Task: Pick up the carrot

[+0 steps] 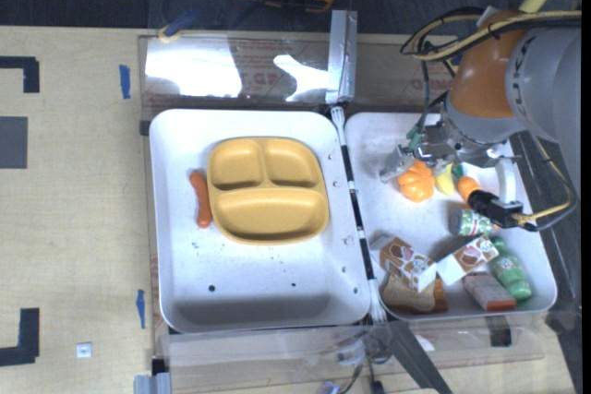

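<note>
One slim, smooth orange carrot (200,199)

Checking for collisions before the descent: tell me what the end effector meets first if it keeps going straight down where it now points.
Probably the orange bell-pepper toy just below the end effector in the right white bin; depth is unclear from this slanted view.

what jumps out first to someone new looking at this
The yellow divided plate in the middle of the left bin, with a thin orange carrot lying beside its left edge. Then the right bin, crowded with small packets and toy food, where the grey arm reaches over an orange pepper.
</note>
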